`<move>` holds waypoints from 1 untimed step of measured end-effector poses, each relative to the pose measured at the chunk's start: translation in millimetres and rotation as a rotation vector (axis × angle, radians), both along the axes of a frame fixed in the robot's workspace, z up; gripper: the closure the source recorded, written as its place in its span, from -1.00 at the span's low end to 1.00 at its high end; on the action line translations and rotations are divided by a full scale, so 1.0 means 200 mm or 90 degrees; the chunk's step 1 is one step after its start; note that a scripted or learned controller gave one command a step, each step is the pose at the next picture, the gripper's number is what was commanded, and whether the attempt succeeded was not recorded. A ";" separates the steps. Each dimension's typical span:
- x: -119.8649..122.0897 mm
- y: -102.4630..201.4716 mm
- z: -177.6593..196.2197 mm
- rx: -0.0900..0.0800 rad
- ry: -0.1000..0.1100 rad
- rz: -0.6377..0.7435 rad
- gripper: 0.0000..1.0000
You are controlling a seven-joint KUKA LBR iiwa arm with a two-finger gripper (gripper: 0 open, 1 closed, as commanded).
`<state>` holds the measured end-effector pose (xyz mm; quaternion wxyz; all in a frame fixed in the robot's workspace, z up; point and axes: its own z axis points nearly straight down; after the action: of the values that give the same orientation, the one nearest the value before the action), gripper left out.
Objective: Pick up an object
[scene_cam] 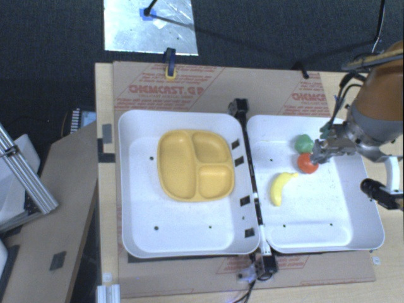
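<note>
Claw (317,155) over tomato (307,164), beside banana (281,187)

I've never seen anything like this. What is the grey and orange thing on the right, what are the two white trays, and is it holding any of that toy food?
You are looking down at a slant from one fixed camera above a bench. The grey and orange thing is a robot arm reaching in from the right. At its tip is a gripper, a two-finger claw for picking things up. The white trays are two shallow bins side by side. The left bin holds a yellow divided plate. The right bin holds a yellow banana, a red object and a green object, all looking like toy food. The gripper sits right beside the red and green ones, but I cannot tell whether it holds either one.
</note>
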<state>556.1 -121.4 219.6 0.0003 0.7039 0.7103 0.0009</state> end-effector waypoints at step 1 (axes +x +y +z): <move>0.05 0.25 -0.04 0.000 0.000 0.001 1.00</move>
<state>565.4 -71.1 212.5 0.0003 0.7036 0.7106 0.0012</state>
